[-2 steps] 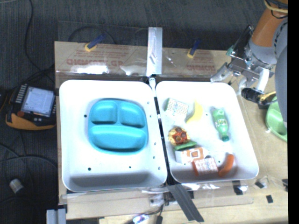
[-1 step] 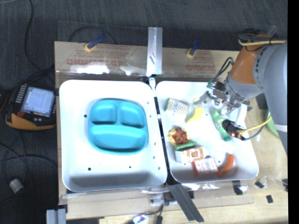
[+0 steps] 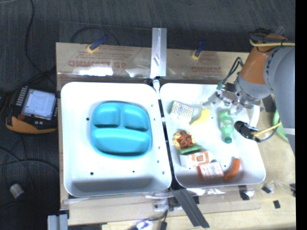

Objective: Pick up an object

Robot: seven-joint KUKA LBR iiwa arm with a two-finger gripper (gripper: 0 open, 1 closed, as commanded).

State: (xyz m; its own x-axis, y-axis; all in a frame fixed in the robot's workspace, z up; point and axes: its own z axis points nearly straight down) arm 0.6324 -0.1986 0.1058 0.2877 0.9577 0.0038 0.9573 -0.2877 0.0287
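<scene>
Picking from the right bin [image 3: 259, 169] calls for choosing an item that lies apart from its neighbours. Near the frame's lower edge lie an orange-red carton [image 3: 210, 170] and a sausage-shaped toy [image 3: 232, 168], close together. Farther up, the green bottle [image 3: 225, 124] lies free, a better target. The gripper [image 3: 224, 98] hovers just above it; whether it is released or clenched, I cannot tell. Descend centred over the bottle's body.
</scene>
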